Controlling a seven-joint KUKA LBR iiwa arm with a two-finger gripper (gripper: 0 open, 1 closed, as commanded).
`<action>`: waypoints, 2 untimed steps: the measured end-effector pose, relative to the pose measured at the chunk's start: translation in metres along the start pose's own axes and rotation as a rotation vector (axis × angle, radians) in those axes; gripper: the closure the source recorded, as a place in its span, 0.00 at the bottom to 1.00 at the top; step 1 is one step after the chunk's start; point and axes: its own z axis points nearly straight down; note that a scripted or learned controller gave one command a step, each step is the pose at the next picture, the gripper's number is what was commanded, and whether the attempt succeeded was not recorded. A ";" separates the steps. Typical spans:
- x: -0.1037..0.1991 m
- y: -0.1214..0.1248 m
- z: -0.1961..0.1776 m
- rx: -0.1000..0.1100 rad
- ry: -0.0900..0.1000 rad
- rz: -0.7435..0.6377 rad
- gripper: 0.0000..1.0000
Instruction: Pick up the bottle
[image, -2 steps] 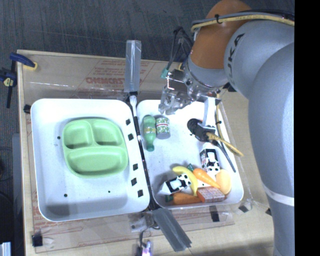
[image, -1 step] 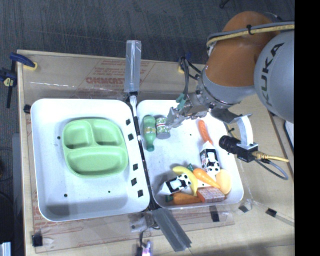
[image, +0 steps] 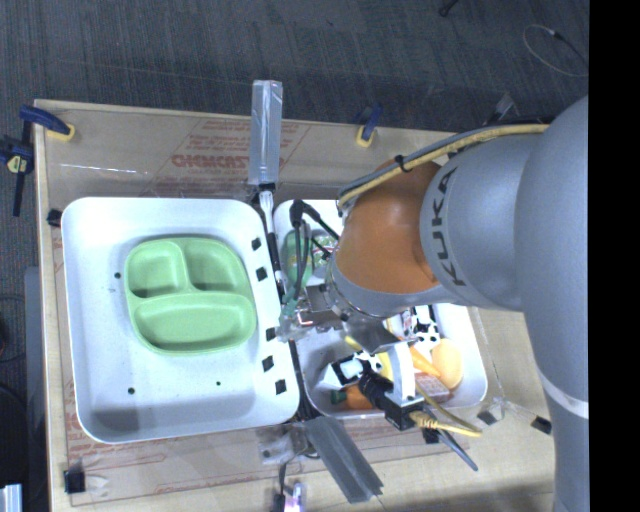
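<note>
Arm down over the right bin, bottle at that bin's left wall, grip state not determinable.

Left bin (image: 90, 400): one green divided plate (image: 190, 300) lies flat near its centre, clear of all four walls. Right bin (image: 483, 378): a clear, green-tinted bottle (image: 296, 252) lies against the left wall, towards the far-left corner and partly under the wrist; its outline is hard to read. The gripper (image: 300, 320) sits just nearer the camera than the bottle, along the same left wall. Whether it is clenched, released or touching the bottle cannot be told. The grey arm (image: 480, 230) and its orange band (image: 385, 240) cover most of this bin. A yellow-orange object (image: 447, 365) lies near the bin's right wall, well apart from the bottle.
</note>
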 end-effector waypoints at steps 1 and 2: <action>0.052 0.004 0.008 -0.003 0.000 0.226 1.00; 0.112 0.009 -0.051 -0.001 0.001 0.478 1.00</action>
